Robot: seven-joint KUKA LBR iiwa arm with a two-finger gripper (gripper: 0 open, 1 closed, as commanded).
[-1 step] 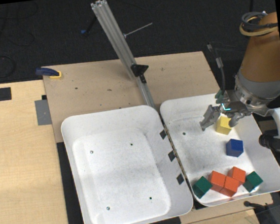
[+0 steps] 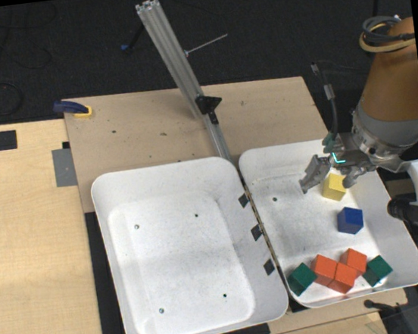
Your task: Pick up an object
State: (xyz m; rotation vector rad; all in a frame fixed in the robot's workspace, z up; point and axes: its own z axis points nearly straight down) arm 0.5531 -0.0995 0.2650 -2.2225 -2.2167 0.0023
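Two shallow white bins of smooth, faintly speckled plastic with rounded corners sit side by side on the pale wooden table (image 2: 29, 247). The left bin (image 2: 123, 212) has a flat floor dotted with a few small dark marks. The right bin (image 2: 285, 167) holds small, matte, hard-edged cubes. A yellow block (image 2: 334, 186) sits in its upper part, tilted a little, right between the spread fingers of the claw (image 2: 334, 175); the claw's grey metal fingers stand apart on either side of it and are not closed against it. Just below lies a blue block (image 2: 350, 219), apart from the yellow one. Along the near wall of the right bin, two orange blocks (image 2: 338, 269) cluster together, flanked by a green block (image 2: 301, 277) on the left and another green block (image 2: 377, 270) on the right. A ribbed aluminium rail (image 2: 173, 60) slants across the table behind the bins.
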